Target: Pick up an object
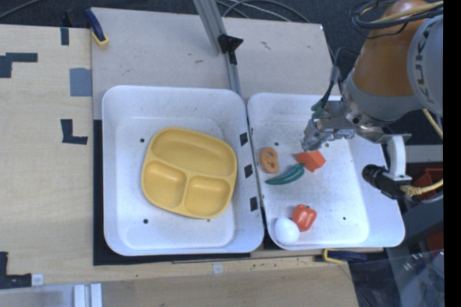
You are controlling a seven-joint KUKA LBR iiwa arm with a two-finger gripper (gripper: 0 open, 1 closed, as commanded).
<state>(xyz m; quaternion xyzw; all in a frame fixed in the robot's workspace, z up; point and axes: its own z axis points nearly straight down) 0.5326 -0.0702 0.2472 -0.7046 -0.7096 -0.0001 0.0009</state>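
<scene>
Where end effector (315, 145) meets orange block (311, 160)

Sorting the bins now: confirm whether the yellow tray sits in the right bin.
No, the yellow tray lies in the left bin; the right bin holds the small items.

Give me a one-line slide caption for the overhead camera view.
Pincer poised over orange block in right bin; yellow tray in left bin.
</scene>
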